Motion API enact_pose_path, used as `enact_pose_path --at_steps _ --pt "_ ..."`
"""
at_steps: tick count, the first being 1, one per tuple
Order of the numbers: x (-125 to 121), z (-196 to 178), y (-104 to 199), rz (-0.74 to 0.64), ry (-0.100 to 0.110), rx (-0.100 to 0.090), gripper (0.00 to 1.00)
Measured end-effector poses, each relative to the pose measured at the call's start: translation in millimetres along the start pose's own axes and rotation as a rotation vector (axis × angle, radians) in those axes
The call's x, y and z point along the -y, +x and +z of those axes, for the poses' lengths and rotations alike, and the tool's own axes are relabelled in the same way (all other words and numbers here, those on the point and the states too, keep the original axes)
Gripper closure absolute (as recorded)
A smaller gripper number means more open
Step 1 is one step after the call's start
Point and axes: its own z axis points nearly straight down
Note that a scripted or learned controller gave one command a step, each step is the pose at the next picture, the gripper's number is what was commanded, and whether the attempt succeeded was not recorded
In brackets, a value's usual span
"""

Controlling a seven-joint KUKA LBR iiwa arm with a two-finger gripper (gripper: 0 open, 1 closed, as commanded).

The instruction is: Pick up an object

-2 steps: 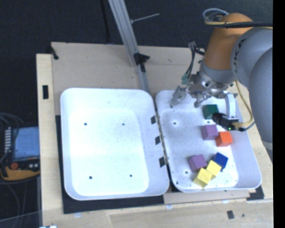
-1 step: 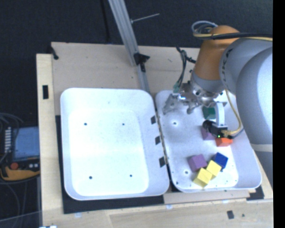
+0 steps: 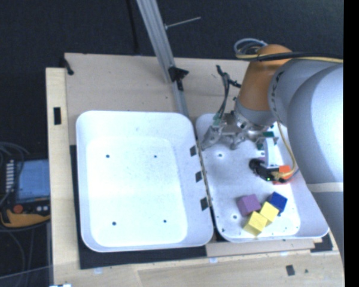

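Yellow blocks, blue block, purple block: right bin, near end. Gripper above far end, grip state unclear.

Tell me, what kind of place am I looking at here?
Most likely a robotics lab or test bench. A grey robot arm reaches over two white bins, one holding small coloured blocks, and loose cables and a handheld controller sit beside the wooden bench.

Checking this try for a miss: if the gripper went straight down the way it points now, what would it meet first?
Probably bare floor of the right bin. The gripper hangs near that bin's upper left corner, well apart from the purple block, yellow blocks and blue block. Depth is unclear.
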Motion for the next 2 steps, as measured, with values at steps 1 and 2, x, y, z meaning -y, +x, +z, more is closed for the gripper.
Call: enact_pose_path --at_steps 1,2 --pt "-2 -14 -1 0.002 -0.007 0.0 1.0" --pt "3 -75 2 0.0 -0.009 -0.001 1.0"
